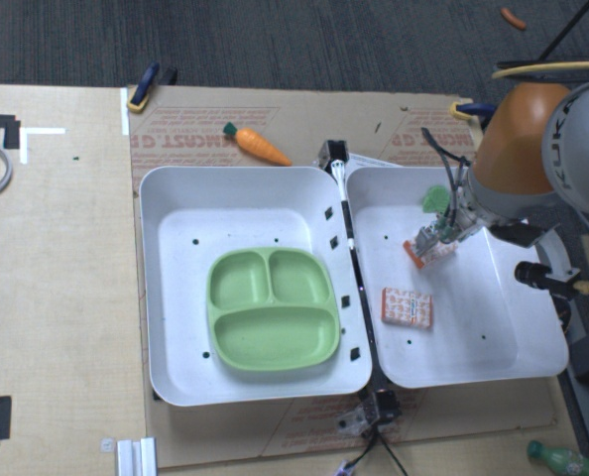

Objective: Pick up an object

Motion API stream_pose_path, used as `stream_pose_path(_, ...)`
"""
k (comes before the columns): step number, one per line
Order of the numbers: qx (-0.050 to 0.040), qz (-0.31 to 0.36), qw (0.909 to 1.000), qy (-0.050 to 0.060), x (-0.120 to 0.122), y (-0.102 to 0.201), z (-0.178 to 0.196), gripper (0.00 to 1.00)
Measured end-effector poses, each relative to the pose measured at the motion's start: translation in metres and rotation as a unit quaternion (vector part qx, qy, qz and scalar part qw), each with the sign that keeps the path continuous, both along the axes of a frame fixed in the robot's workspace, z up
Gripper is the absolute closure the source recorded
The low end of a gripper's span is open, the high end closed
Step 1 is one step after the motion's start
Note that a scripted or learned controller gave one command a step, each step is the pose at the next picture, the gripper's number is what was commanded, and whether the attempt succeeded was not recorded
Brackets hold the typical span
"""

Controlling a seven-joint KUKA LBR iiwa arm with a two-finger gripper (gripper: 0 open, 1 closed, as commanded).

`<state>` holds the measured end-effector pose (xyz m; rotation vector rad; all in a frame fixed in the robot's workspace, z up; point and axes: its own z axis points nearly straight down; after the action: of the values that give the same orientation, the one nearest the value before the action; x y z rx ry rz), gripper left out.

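Note:
My gripper (435, 243) reaches down into the right bin (493, 350), near its back middle. A small orange-red object (413, 255) lies on the bin floor right at the gripper's tip, on its left side; whether it is touched I cannot tell. A pink and white patterned packet (407, 307) lies flat a little nearer the front. A small green item (434, 200) sits behind the gripper, partly hidden by the arm's cables.
The left bin (176, 266) holds a green divided plate (273, 308). A toy carrot (258, 144) lies on the cardboard behind the left bin. The arm's orange band (518, 137) hangs over the right bin's back right corner.

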<state>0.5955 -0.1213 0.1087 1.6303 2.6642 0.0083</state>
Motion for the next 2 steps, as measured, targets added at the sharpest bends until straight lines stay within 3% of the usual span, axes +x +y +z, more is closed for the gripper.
stream_pose_path(1, 0.0038, -0.171, 0.9852, 0.008, -0.0513, 0.0564, 0.0836, 1.0)
stream_pose_path(2, 0.0038, -0.171, 0.9852, 0.008, -0.0513, 0.0564, 0.0836, 0.0)
